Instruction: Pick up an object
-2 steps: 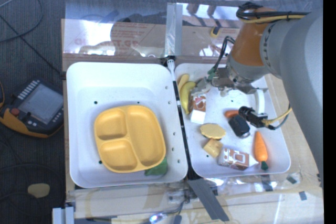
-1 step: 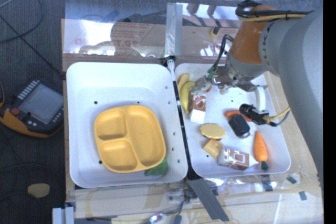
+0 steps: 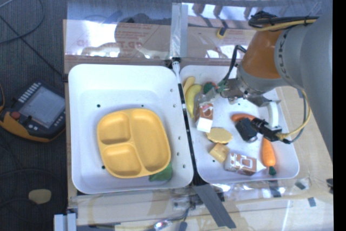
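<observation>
While the gripper point(image 3: 226, 89), state impossible to tell, hangs near two bananas point(image 3: 190, 96) in the right bin point(image 3: 293, 166), one yellow divided plate point(image 3: 132, 140) sits in the left bin point(image 3: 86, 89).

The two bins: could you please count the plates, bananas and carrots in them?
Plates: 1
Bananas: 2
Carrots: 1
Total: 4
One reddish-orange piece, partly hidden, is left uncounted.
</observation>
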`<state>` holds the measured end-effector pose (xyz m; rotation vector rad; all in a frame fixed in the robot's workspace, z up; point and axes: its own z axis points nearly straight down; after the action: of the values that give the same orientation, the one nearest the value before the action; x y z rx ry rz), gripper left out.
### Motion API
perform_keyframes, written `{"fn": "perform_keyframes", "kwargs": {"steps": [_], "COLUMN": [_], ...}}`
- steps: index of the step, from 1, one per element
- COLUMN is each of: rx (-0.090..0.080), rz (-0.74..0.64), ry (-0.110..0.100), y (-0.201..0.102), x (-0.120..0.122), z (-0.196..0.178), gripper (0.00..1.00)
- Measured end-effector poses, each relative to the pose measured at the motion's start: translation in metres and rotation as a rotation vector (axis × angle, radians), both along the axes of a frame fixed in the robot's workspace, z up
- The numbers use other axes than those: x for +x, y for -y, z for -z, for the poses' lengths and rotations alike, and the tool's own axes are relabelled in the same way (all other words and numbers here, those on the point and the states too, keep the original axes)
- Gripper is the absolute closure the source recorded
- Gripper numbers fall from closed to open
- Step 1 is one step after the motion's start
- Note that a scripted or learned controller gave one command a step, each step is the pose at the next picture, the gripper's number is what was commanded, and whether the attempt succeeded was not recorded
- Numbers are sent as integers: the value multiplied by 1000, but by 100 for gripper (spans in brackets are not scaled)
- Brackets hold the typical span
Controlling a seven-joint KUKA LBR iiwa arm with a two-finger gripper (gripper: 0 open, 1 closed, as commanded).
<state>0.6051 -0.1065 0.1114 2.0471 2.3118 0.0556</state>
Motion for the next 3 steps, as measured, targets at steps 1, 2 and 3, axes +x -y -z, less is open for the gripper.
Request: {"fn": "perform_keyframes", "kwargs": {"steps": [1,2,3], "rx": [-2,-15,-16], "rz": [-104,-161,-209], "ry": [-10,2,5], "y": [3,-2,-2], "x": [8,-2,-17], "z": [0,-1,-1], "gripper": [0,0,0]}}
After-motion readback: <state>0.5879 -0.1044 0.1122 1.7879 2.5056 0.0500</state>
